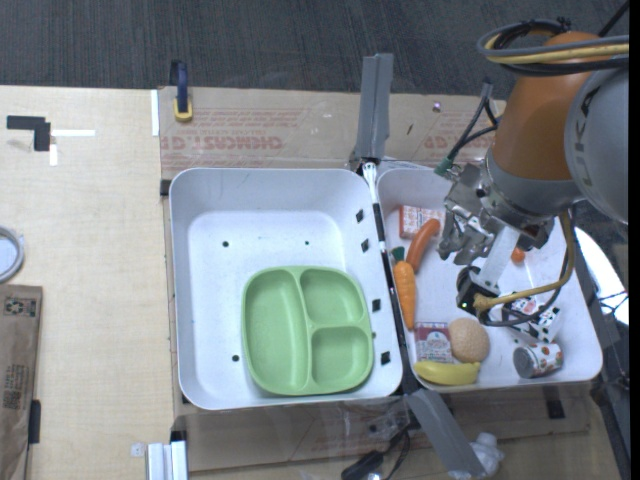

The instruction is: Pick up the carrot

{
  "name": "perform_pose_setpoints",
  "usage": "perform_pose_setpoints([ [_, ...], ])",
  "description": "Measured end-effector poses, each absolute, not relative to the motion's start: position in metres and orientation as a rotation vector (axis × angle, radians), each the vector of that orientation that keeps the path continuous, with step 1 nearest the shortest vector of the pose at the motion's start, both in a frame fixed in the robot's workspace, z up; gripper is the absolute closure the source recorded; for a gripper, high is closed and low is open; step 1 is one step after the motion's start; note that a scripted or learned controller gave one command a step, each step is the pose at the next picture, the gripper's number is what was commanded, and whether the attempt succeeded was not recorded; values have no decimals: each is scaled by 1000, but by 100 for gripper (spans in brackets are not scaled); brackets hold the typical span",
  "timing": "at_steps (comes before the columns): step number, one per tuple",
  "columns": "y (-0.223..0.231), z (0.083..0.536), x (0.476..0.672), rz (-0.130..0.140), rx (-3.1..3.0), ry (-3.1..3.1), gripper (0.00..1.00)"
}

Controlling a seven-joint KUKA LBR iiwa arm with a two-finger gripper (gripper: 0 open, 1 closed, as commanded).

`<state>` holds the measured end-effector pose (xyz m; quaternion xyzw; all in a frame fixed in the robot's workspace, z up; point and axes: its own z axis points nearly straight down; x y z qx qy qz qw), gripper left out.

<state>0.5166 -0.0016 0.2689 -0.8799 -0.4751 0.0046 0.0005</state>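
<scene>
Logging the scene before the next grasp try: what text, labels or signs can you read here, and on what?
Red lettering on the cardboard strip behind the bins: upside down and blurred, not readable.
Recycling-type symbol on the brown paper at the left edge: a sign, no words legible.
Red-and-white packets and in the right bin: print too small to read.

Right bin point(590, 353) crowded, carrot point(405, 293) hard against its left wall, red pepper point(422, 242) just beyond, small carton point(432, 343), bread roll point(468, 340) and banana point(447, 372) packing near side, arm point(545, 118) overhanging far right.
</scene>
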Motion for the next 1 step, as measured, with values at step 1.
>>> perform_pose_setpoints([
  [1,-44,257,524,16,-2807,-1407,100],
])
